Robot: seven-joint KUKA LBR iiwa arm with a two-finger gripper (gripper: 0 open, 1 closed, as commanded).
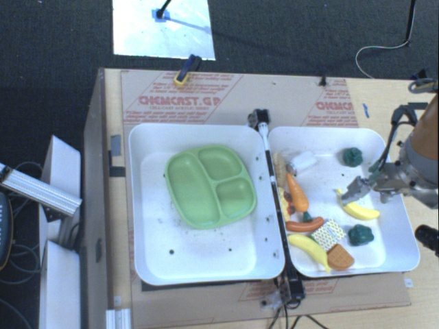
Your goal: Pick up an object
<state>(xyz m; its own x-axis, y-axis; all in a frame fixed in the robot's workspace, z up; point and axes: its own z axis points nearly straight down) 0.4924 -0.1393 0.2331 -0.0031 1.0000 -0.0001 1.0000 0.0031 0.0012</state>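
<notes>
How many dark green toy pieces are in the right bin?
2. One dark green piece lies near the right bin's far right corner; the other lies near the right wall, just nearer than the small yellow piece. Others may be hidden under the arm.

bins: 2 | green tray: 1 | bananas: 2 | broccoli: 2 | carrot: 1
</notes>
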